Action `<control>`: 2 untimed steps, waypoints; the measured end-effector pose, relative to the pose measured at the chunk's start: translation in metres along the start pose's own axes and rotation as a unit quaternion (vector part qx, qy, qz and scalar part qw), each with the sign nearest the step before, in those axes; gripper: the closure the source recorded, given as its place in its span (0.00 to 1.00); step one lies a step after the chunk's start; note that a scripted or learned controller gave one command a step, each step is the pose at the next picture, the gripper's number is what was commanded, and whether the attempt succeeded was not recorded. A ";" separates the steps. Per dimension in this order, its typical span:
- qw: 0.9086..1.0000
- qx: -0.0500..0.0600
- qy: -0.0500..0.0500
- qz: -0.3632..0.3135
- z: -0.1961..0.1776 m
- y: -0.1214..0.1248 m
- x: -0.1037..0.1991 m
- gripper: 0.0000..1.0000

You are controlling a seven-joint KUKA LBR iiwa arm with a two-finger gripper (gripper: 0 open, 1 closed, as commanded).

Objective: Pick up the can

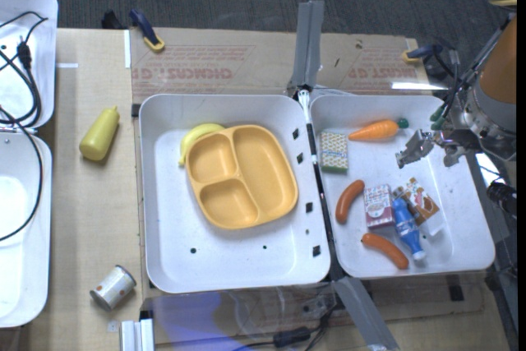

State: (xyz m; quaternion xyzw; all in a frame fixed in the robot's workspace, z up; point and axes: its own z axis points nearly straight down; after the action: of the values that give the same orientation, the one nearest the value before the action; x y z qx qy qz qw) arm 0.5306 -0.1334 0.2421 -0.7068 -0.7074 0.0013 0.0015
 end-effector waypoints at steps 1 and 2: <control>1.000 0.000 0.000 0.002 0.124 -0.017 -0.032 0.00; 1.000 0.000 0.000 0.017 0.151 -0.012 -0.041 0.00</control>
State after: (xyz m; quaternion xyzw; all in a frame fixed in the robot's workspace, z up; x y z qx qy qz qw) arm 0.5178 -0.1742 0.0907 -0.7184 -0.6956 0.0008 0.0014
